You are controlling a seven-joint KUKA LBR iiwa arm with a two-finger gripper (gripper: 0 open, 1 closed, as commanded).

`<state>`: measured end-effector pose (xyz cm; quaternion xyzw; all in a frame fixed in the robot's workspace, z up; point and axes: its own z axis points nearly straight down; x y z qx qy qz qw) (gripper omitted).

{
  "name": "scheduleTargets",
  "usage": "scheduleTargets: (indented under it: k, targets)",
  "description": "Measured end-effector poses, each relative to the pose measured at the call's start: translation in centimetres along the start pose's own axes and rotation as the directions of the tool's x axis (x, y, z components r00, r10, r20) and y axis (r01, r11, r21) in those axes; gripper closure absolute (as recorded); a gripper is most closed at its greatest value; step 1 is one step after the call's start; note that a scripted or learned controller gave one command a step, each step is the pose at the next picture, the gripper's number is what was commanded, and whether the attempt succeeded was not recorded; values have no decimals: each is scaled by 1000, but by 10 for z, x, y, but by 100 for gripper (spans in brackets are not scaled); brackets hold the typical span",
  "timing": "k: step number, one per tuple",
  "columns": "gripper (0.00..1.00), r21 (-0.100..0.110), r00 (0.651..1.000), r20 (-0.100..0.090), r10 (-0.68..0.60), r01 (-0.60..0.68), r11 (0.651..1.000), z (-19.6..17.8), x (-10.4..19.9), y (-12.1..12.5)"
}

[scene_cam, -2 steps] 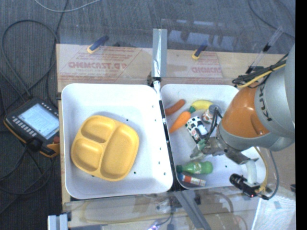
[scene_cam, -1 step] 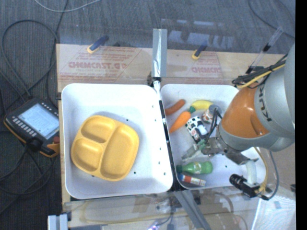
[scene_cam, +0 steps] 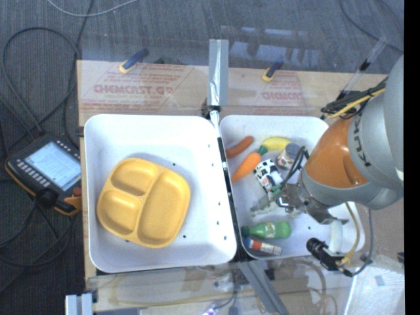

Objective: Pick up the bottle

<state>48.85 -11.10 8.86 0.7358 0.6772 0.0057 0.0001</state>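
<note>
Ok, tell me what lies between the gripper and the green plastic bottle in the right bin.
In the camera view, only a short bare strip of white bin floor separates the gripper from the green plastic bottle lying below it.

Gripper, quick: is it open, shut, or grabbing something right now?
Gripper: cannot be told. It hangs low in the right bin, just above the green bottle, with nothing seen in its grasp.

Green bottle [scene_cam: 268, 230] lying flat, rt bin's near edge.
</note>
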Motion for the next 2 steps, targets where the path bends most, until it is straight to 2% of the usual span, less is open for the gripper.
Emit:
scheduleTargets:
  k: [1, 2]
  targets:
    - [0, 20, 991, 6, -131, 131, 991, -9, -21, -5]
    - [0, 20, 959, 4, -283, 283, 959, -93, 18, 20]
